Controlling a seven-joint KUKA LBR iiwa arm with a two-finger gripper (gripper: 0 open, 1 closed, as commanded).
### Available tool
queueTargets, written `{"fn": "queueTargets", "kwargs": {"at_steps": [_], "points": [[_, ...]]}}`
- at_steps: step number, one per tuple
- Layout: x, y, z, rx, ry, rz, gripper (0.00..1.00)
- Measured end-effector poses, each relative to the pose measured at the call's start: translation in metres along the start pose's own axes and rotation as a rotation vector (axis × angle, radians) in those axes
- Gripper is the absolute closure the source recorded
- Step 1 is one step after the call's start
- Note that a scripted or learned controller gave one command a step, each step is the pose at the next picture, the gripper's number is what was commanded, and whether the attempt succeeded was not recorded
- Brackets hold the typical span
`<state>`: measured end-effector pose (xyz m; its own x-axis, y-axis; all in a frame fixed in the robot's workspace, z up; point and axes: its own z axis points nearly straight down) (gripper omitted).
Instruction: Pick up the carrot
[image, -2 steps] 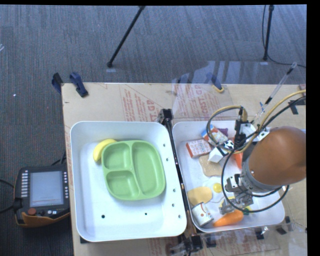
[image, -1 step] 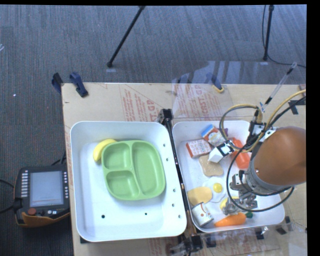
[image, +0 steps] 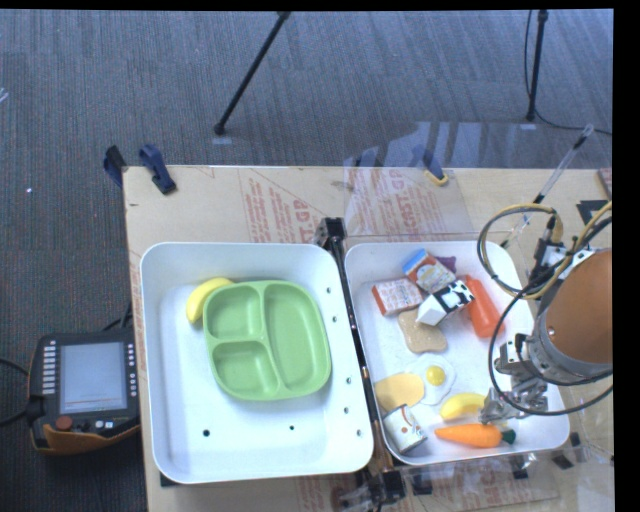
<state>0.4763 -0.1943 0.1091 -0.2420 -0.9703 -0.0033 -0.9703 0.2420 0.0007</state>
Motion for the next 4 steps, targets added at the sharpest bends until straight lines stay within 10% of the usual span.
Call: {"fn": "queueTargets", "kwargs": {"at_steps": [1, 2, 3, 4], "points": [[-0.074, 0.014, 0.021, 0.008, -0.006, 0.049, 1.0], [-0.042, 0.01, 0.022, 0.001, -0.001, 0.062, 1.0], [-0.039, 0.008, -0.058, 0.003, -0.001, 0.632, 1.0], [-0.11, 0.019, 0.001, 0.007, 0.003, 0.47, 1.0]]}}
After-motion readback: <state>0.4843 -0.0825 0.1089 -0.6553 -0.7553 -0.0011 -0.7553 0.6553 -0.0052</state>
